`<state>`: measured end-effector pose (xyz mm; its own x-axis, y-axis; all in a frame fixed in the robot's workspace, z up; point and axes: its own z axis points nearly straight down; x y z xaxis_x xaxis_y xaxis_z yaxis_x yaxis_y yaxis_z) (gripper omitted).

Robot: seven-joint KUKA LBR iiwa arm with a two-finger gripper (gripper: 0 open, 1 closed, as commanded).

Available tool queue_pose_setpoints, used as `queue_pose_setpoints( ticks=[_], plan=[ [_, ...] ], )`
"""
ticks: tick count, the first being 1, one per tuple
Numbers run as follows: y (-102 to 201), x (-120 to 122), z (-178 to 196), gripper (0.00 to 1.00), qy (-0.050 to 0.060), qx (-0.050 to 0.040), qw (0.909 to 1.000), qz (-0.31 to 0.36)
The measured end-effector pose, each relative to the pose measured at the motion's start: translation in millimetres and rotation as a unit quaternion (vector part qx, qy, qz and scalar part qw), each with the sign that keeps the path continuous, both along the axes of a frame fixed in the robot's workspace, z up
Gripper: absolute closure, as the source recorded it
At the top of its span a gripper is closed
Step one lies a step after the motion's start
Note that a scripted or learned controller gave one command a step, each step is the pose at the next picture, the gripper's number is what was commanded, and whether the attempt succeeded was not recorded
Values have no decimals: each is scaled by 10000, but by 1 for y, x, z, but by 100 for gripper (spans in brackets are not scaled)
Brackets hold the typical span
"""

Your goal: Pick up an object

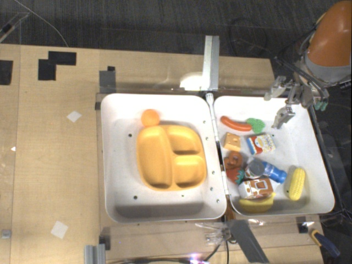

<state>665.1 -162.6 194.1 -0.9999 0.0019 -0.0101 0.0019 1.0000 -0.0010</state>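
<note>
Camera view: we are seeing two white bins, the left bin (118, 164) carrying a yellow divided tray (168, 157) with a small orange ball (150, 117) at the tray's far-left corner. We are taking the right bin (313, 142) as the working one, since all the small toys are sitting there. The arm (330, 34) is reaching in from the right, its gripper (286, 112) hovering over the bin's far right part, jaws looking slightly parted with nothing between them. We are judging the red sausage (235, 125) as the nearest target: it is lying just left of the jaws, long axis running left-right, beside a green piece (255, 125). The corn cob (296, 183), blue bottle (268, 170) and banana (256, 204) are lying nearer the camera, well apart from the jaws.
</note>
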Motion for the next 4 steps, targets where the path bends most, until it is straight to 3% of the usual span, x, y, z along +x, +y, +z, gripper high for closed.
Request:
queue_pose_setpoints(
  ticks=[1, 2, 3, 4],
  plan=[
    [0, 0, -92, 0, 50, 13, 9809, -1946],
    [22, -18, -94, 0, -112, 16, 9746, -2237],
    [31, -51, -94, 0, -127, 61, 9188, -3944],
    [85, -58, -4, 0, -26, 43, 9517, -3069]
  ],
)
